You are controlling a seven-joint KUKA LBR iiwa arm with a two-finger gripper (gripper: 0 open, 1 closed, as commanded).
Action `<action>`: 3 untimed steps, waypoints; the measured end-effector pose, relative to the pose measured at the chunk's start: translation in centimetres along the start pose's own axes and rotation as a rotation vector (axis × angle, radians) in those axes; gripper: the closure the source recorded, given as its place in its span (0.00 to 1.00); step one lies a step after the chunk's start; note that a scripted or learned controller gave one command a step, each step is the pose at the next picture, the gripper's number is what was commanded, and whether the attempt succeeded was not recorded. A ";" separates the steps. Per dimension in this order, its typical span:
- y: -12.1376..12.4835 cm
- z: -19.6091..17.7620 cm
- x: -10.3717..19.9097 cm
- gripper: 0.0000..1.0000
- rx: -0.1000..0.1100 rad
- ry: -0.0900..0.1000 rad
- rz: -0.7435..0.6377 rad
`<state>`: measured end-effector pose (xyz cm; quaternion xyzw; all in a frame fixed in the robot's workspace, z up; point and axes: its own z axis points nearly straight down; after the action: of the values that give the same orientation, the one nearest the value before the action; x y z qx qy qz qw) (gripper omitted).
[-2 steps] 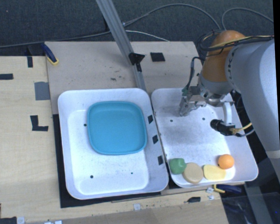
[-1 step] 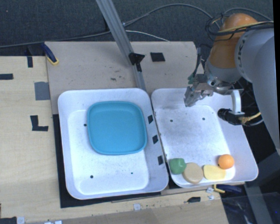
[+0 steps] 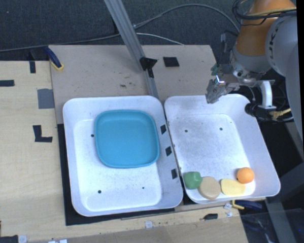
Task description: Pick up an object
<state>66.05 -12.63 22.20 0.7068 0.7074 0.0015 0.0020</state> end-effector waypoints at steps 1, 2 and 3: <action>0.0 -1.9 0.0 1.00 0.004 0.001 0.000; -0.1 -1.6 5.6 1.00 0.005 0.001 -0.003; -1.3 -0.3 10.6 1.00 0.006 0.002 -0.003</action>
<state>64.72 -2.07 22.51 0.7057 0.7085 -0.0003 -0.0009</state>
